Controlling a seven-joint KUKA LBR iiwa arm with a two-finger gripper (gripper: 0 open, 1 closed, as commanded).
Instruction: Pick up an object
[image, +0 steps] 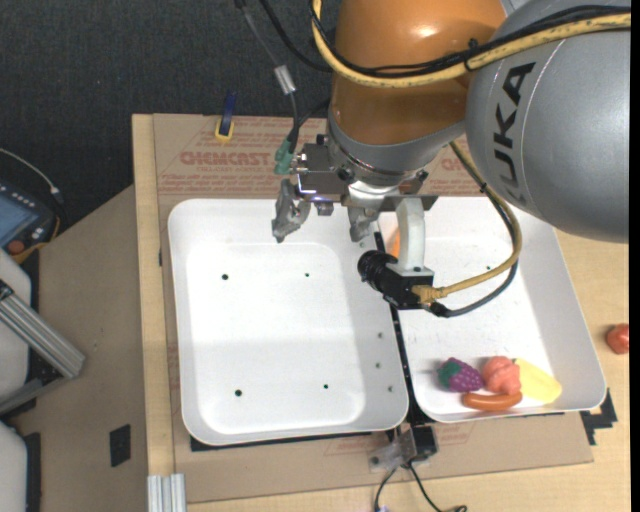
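Two white bins sit side by side on the bench, and honestly the pick looks like it hasn't happened yet. The left bin (270, 340) has nothing in it I can make out, just a few dark dots on its floor. The arm (420, 80) hangs over the seam between the bins, with the gripper (325, 225) above the left bin's back edge, fingers spread apart, nothing between them. All the toys are piled in the right bin's (560, 300) near corner: a yellow piece (540, 383), a red-orange one (500, 374), an orange sausage-looking thing (492, 401) and a purple grape bunch (460, 375). So the whole reach, close and lift is left, I'd say.
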